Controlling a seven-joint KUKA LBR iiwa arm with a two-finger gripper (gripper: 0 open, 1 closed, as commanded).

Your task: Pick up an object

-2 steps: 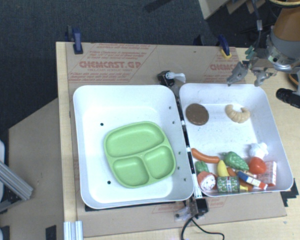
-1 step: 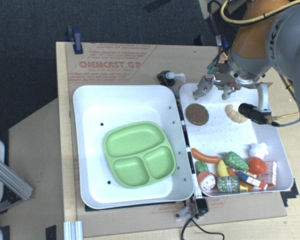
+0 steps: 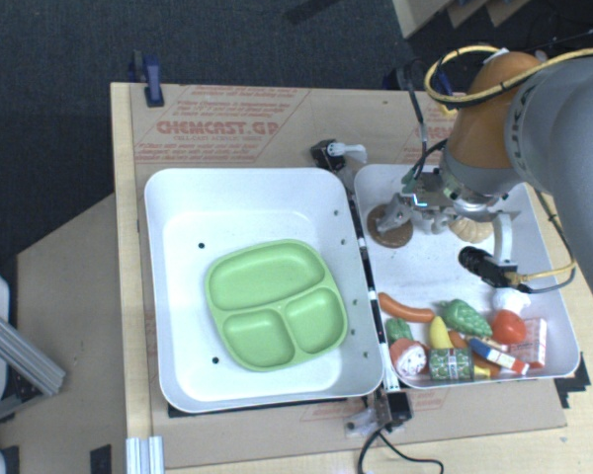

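**Q:** What is seen from above?

**A:** A bench [image 3: 227, 126] is shown with two white bins set side by side. The left bin [image 3: 178, 225] is taken up by a green divided plate [image 3: 275, 304]. The arm [image 3: 494, 126] is brought in from the upper right of the frame and is lowered over the top of the right bin [image 3: 430, 270].

**Q:** Where is the gripper, and is anything held?

**A:** The gripper [image 3: 427, 213] is placed low in the upper part of the right bin. Whether it is released or clenched cannot be told, and nothing is seen held.

**Q:** What lies near it?

**A:** A brown disc [image 3: 388, 228] is seen just to its left, close to the wall between the bins. A tan lump [image 3: 471, 229] is partly hidden just to its right, under the wrist.

**Q:** And elsewhere?

**A:** A crowded heap is packed along the lower edge of the right bin, well apart from the gripper. An orange sausage [image 3: 407, 309], a green toy [image 3: 465, 316], a tomato [image 3: 510, 328], a yellow piece [image 3: 440, 336] and a can [image 3: 451, 365] can be made out. The bin floor between heap and gripper is left bare.
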